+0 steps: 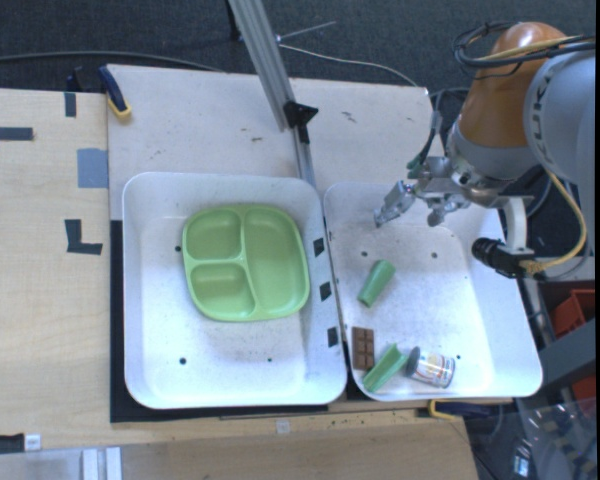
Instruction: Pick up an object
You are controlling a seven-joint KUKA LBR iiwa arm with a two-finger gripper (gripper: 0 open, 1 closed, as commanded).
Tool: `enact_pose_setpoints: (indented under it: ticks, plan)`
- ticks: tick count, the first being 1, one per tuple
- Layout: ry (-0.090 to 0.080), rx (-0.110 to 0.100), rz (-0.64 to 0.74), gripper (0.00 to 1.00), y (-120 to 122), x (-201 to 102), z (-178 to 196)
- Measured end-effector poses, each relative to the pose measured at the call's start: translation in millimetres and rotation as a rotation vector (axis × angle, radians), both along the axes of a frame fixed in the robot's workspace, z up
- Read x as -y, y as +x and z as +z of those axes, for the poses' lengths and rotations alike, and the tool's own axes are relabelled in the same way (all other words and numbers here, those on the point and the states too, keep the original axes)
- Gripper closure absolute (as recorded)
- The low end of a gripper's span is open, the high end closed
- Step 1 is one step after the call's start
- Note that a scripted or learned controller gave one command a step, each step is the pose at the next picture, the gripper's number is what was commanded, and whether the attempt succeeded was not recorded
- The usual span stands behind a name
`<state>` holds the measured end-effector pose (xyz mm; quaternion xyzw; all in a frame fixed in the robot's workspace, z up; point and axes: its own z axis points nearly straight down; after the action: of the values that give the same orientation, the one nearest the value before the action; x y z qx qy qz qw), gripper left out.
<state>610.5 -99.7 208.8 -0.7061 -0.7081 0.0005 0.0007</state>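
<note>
My gripper (412,208) hangs open and holds nothing, over the far end of the right bin (500,368). Nothing is picked yet. The nearest thing, a green block (376,282), lies just below me; reaching, closing and lifting remain

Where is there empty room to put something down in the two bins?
Left bin: bare floor around the green plate, widest along the front. Right bin: open middle between the green block and the right wall. Crowded: front corner with chocolate, green wedge, jar.
</note>
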Motion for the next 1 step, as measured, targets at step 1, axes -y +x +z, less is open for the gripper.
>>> enact_pose_setpoints:
  ticks: [1]
  plan:
    - [0.000, 0.000, 0.000, 0.00, 0.0, 0.0, 0.1]
